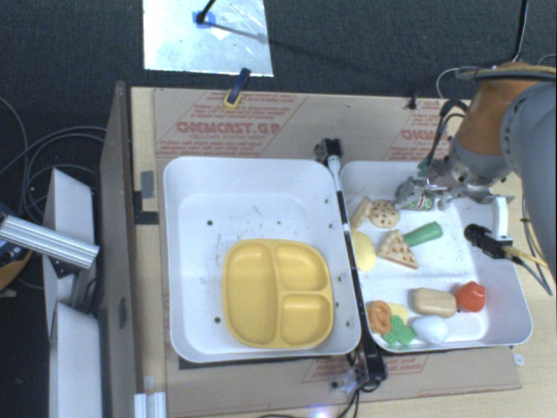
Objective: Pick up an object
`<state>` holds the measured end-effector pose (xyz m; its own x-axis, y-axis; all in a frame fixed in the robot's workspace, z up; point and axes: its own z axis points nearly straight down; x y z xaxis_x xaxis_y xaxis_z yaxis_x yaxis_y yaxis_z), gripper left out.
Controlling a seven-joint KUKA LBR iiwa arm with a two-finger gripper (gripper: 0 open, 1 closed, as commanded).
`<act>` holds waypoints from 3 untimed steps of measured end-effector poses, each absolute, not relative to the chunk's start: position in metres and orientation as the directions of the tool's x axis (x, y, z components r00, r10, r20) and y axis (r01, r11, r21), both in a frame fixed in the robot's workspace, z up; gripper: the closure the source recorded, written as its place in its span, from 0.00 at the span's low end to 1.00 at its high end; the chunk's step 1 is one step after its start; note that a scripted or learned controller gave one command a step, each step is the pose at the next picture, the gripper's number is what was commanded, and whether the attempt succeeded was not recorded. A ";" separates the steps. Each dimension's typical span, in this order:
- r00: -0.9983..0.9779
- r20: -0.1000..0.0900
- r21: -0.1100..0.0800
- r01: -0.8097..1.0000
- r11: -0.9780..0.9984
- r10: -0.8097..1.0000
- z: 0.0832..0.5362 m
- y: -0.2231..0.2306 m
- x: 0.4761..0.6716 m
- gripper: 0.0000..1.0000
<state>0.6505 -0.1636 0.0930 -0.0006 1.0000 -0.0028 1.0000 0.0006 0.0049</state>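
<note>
Two bins: set side by side on the desk [287, 116]; left bin [200, 190] carries a yellow divided tray [278, 292], right bin [513, 312] carries the loose toy food.
Nearest cluster: white egg [429, 328], green piece [399, 331] and orange piece [379, 314] sit packed together at the near rim. Risk: a grasp here would likely catch two items at once, or jam against the bin wall.
Near right: tan bread roll [433, 301] lies touching the red tomato [471, 296]. Risk: both are rounded and may squirt out of a closing grip; one may nudge the other.
Middle: pizza slice [398, 251] lies flat, just beside the pale yellow lemon [363, 254] at the divider. Risk: a flat piece offers little to grip.
Likely target: green cucumber [422, 232], lying free on the bin floor, near the gripper and the most open candidate.
Farther: cookie [383, 213] flat on the floor, beside a tan wedge [359, 209] at the divider.
Gripper [424, 195]: low over the far part of the right bin, beyond the cucumber; opening cannot be told, and no item is seen in it.
Cable: black connector [485, 239] and wiring hang from the arm [500, 133] over the bin. Risk: may sweep items during travel.
Overall judgement: no pick made yet.
</note>
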 end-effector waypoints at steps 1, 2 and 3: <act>-0.005 -0.002 0.008 1.000 0.005 1.000 0.138 -0.167 0.671 0.00; -0.006 0.000 -0.001 1.000 0.006 1.000 0.082 -0.165 0.668 0.00; -0.008 -0.004 0.010 1.000 0.009 1.000 0.099 -0.166 0.672 1.00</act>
<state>0.6717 -0.1661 0.0995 -0.0085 1.0000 -0.0041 0.9999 0.0085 0.0101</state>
